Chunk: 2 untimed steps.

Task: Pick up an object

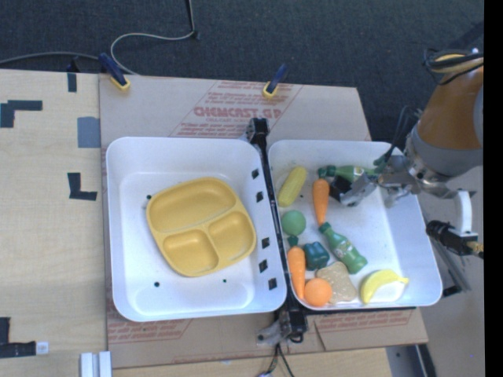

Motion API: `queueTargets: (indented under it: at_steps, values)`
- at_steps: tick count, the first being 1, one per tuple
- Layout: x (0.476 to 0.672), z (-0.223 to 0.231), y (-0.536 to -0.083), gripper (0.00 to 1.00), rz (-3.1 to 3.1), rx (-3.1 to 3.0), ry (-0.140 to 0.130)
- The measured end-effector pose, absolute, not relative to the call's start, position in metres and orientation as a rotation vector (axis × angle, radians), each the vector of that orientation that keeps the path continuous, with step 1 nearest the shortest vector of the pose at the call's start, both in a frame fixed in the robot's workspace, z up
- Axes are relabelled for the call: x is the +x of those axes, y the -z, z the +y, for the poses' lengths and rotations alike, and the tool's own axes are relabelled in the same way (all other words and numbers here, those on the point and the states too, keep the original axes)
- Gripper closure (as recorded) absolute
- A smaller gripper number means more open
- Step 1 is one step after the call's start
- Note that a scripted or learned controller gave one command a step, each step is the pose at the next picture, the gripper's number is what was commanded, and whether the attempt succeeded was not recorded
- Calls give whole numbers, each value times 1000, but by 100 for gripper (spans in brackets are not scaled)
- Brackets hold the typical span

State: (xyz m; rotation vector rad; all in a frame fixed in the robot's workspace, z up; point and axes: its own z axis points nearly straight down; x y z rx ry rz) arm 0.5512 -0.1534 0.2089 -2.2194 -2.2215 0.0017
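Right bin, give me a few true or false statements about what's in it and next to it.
1. The yellow divided plate lies in the left bin. True.
2. The right bin holds two toy carrots. True.
3. The green bottle stands upright. False: it lies on its side.
4. The corn cob lies on the plate. False: it is in the right bin.
5. The gripper is over the right bin. True.

Yellow tray (202, 225), white bins (126, 234), orange carrot (321, 199)
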Motion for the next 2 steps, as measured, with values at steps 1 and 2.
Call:
queueTargets:
  at_steps: [1,2]
  values:
    - [668,-136,-104,0,-2233,-2222,14]
    - [592,-174,-127,0,-2222,-2221,-3]
